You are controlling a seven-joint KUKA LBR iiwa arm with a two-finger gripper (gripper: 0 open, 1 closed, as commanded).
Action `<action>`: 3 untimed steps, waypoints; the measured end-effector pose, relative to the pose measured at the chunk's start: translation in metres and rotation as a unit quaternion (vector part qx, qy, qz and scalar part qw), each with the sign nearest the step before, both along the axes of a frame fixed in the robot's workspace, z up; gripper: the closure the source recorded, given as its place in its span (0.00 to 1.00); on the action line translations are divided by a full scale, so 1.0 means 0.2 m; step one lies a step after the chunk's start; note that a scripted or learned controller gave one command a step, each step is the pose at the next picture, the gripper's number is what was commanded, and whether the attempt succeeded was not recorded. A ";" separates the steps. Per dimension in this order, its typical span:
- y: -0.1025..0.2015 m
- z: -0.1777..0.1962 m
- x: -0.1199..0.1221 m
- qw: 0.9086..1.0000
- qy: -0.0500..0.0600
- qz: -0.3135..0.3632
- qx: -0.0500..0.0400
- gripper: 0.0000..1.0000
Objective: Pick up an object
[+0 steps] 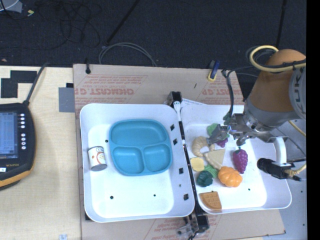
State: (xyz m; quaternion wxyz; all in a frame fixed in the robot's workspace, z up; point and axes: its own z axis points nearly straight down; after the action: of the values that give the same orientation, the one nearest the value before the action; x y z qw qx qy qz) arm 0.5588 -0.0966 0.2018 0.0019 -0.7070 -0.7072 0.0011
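Below: cardboard sheet [125,86] | two white bins [95,184] | dark floor [150,19]

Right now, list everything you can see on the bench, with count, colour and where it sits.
Bins: two, white, side by side on the bench.
Divided plate: one, blue, in the left bin.
Small can: one, white with an orange label, left of the plate in the left bin.
Grape bunch: one, purple, in the right bin.
Orange toy: one, orange, below the grapes.
Dark green toy: one, left of the orange toy.
Cheese wedge: one, pale yellow, mid right bin.
Waffle piece: one, tan-orange, at the right bin's near edge.
Handheld controller: one, black and yellow, far left of the bench.
Arm: one, grey with an orange band, reaching over the right bin.
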 end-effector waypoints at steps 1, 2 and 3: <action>-0.33 -0.50 -0.06 1.000 -0.007 0.001 -0.001 0.00; -0.22 -0.57 0.24 1.000 -0.003 0.002 0.000 0.00; -0.26 -0.57 0.43 1.000 -0.003 0.001 -0.001 0.00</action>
State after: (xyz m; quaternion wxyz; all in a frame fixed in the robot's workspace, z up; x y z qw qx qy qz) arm 0.6457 -0.1487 0.0881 -0.0007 -0.7062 -0.7080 -0.0005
